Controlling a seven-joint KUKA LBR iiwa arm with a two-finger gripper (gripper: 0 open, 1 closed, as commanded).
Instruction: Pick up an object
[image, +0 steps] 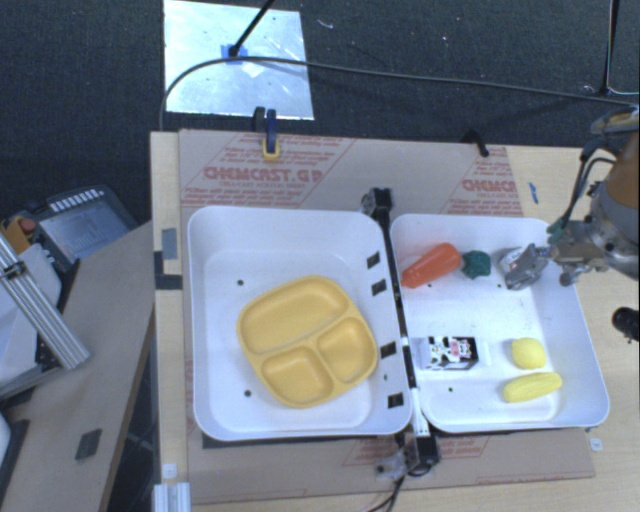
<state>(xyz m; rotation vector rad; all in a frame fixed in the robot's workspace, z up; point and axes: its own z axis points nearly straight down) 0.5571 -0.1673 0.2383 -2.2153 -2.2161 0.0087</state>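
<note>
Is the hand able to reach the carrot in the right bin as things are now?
Probably yes. The hand is above the right bin, near the carrot. Between them lies just the carrot's green top, and nothing covers the carrot.

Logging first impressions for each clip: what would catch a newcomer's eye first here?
The yellow divided plate fills the middle of the left bin. In the right bin, an orange toy carrot lies at the far left, with the gripper hovering just right of it.
</note>
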